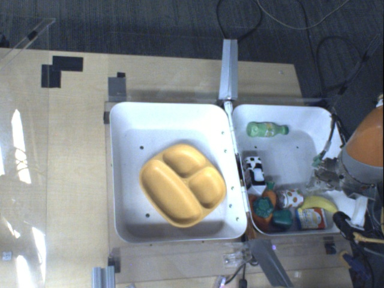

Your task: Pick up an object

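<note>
Yellow and curved, the banana [318,204] lies near the front right corner of the right bin [300,122], close to where the arm [366,152] comes in, so it is judged the likeliest thing to be picked. It is expected to be light, smooth-skinned and somewhat slippery, and it would best be taken across its middle, where it is narrowest across. It is touched by a small labelled carton [311,219] in front and a spotted can [290,198] at its left, so little room is left for the jaws. Further left a teal toy [282,219], a green and orange toy [264,207] and a black-and-white figure [256,171] are crowded along the front and the divider. A green bottle [267,129] lies apart on its side near the back wall. The left bin [126,137] holds one large yellow three-compartment dish [182,183], tilted. Both bins rest on the wooden counter [66,179]. The gripper [324,174] hangs over the bin's right edge; whether the jaws are open cannot be told.
</note>
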You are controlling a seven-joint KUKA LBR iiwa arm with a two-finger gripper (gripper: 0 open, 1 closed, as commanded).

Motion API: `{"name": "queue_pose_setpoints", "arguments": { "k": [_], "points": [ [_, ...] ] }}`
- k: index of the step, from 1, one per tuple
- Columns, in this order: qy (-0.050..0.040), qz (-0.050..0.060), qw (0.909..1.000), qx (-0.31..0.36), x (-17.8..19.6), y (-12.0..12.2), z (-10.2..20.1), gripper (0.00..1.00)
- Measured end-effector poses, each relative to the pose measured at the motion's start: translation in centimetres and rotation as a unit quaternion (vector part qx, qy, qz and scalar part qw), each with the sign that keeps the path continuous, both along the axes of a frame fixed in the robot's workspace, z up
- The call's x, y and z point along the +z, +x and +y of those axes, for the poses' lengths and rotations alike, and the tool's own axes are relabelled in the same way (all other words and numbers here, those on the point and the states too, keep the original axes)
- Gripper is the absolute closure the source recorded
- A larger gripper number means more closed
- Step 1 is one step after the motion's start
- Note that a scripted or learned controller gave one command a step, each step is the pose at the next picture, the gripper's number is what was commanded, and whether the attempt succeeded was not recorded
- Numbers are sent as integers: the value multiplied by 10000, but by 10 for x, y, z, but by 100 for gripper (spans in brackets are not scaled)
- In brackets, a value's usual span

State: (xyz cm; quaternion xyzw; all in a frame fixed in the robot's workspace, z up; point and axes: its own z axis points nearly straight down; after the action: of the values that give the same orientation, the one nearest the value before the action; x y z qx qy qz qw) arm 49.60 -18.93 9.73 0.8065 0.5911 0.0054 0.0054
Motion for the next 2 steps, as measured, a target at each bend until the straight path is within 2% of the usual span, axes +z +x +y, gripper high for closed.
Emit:
{"name": "queue_pose_setpoints", "arguments": {
  "k": [1, 2],
  "points": [
    [1, 1, 10000, 0, 0, 0, 0, 0],
    [16, 25, 10000, 5, -11, 76, -4, 0]
  ]
}}
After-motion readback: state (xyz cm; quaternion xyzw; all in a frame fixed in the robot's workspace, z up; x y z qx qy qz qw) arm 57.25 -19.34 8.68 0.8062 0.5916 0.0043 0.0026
